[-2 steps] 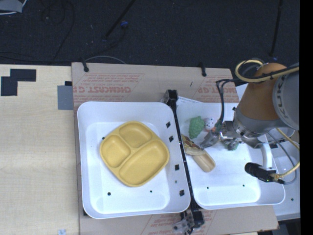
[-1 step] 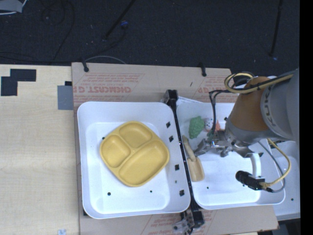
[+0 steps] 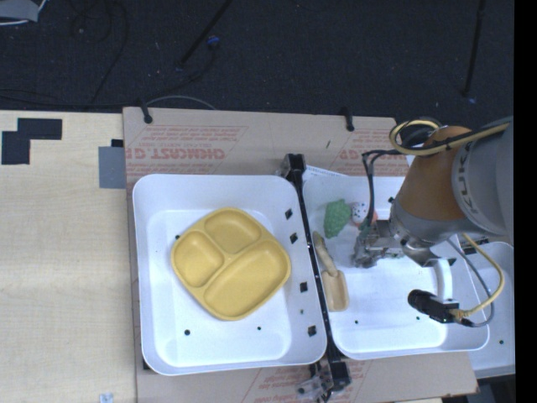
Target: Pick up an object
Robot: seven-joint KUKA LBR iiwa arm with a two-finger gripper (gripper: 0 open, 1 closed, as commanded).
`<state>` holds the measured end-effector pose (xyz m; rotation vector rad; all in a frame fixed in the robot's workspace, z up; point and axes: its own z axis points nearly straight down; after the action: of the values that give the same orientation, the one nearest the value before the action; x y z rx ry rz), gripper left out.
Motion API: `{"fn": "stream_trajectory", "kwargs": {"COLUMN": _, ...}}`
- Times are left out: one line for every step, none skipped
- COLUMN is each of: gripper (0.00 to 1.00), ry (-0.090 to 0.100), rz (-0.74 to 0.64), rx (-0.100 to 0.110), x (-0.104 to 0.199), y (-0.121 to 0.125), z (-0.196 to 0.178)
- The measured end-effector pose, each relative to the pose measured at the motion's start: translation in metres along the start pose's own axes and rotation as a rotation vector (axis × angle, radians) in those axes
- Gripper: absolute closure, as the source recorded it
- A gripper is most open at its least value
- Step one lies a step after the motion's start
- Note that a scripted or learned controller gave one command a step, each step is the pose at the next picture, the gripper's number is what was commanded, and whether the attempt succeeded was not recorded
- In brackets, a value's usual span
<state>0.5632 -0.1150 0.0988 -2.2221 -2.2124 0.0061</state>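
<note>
With the divider [image 3: 309, 250] between the bins as landmark, a yellow plate [image 3: 231, 263] is seen to its left, a tan spatula [image 3: 330, 275] lies lengthwise just right of it, a green object [image 3: 337, 217] sits beyond, and the gripper [image 3: 367, 250] is found right of both, touching neither.

Smooth yellow plastic plate [image 3: 231, 263] in a glossy white plastic bin [image 3: 159, 225]; matt printed cardboard [image 3: 252, 141] beneath.
</note>
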Motion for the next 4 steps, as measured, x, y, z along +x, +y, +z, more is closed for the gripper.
{"fn": "stream_trajectory", "kwargs": {"gripper": 1.00, "ry": -0.001, "rz": 0.000, "rx": -0.006, "x": 0.000, "y": -0.003, "z": -0.042}}
{"fn": "stream_trajectory", "kwargs": {"gripper": 1.00, "ry": -0.001, "rz": -0.006, "rx": -0.008, "x": 0.010, "y": -0.003, "z": -0.092}}
{"fn": "stream_trajectory", "kwargs": {"gripper": 1.00, "ry": -0.002, "rz": -0.006, "rx": -0.009, "x": 0.009, "y": -0.002, "z": -0.139}}
{"fn": "stream_trajectory", "kwargs": {"gripper": 1.00, "ry": 0.001, "rz": -0.009, "rx": -0.004, "x": 0.062, "y": -0.008, "z": -0.146}}
